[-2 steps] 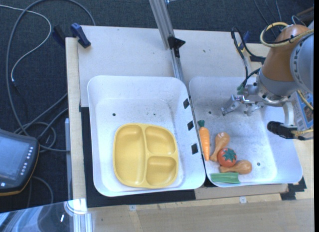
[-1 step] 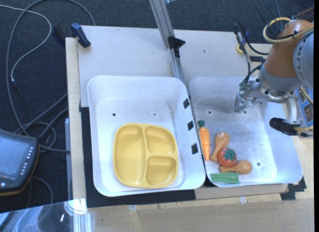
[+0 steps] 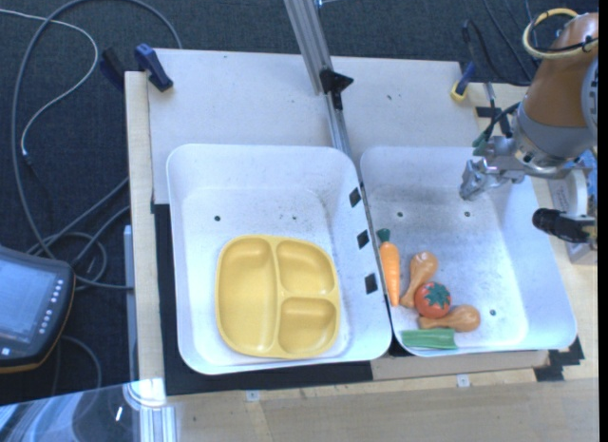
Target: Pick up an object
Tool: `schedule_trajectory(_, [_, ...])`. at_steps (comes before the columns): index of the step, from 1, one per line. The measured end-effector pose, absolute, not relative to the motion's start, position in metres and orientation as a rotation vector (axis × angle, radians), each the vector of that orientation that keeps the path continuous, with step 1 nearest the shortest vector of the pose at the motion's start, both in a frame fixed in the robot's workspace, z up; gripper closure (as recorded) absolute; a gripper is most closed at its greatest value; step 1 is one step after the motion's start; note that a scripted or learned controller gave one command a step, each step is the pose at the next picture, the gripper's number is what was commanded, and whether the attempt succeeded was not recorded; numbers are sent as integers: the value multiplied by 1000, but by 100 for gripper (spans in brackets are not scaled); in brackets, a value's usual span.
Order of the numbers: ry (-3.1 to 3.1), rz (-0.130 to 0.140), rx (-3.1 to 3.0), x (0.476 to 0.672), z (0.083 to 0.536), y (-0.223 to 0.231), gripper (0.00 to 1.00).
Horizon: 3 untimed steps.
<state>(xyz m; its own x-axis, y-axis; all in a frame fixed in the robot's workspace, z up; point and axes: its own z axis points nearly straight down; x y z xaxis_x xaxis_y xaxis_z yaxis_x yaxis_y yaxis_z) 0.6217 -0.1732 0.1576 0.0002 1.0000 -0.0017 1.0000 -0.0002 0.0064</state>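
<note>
Gripper [image 3: 472, 183] is seen over the far right part of the right bin [image 3: 532, 269]; finger state cannot be told. Carrot [image 3: 389, 272], tomato [image 3: 434, 298] and green pod [image 3: 428, 338] are clustered at the bin's near left. Yellow tray [image 3: 277, 295] is seated in the left bin [image 3: 190, 183].

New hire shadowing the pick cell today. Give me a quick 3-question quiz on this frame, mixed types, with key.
1. True or false: the yellow tray lies in the same bin as the toy vegetables.
2. Multiple choice: where is the tool?
A. Over the upper part of the right bin, apart from the food pile
B. Pressed onto the tomato
C. Over the left bin
3. Fill in: the carrot lies along the right bin's ____ wall.

Key
1. False: the tray is in the left bin, the vegetables in the right.
2. A
3. left
</note>
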Motion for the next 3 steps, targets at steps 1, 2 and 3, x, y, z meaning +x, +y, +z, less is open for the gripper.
schedule_trajectory(1, [2220,7,2214,625,206,-164,100])
schedule_trajectory(2, [2219,7,2214,618,262,-159,100])
schedule_trajectory(3, [2230,2,2217,607,266,-115,100])
